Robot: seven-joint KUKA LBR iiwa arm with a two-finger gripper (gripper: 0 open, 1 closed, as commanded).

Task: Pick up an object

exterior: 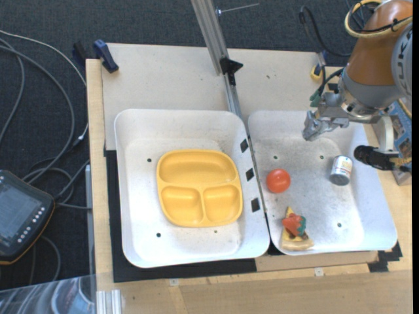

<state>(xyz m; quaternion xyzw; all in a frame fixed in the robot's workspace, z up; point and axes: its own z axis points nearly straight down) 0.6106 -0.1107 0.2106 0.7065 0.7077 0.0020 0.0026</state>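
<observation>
In the right bin (366, 214) lie three things. A red ball (278, 180) rests near the bin's left wall. A small silver can (340, 170) lies on its side toward the right. A yellow pizza-slice toy with a red topping (296, 231) sits at the front edge. My gripper (313, 129) hangs over the far part of the right bin, up and to the left of the can and well behind the ball. Nothing shows in its grasp.
The left bin (134, 175) holds a yellow divided plate (200, 187). A slanted metal rail (216, 38) runs down to the gap between the bins. Black clips (249, 173) sit along the divider. Bare bench lies behind both bins.
</observation>
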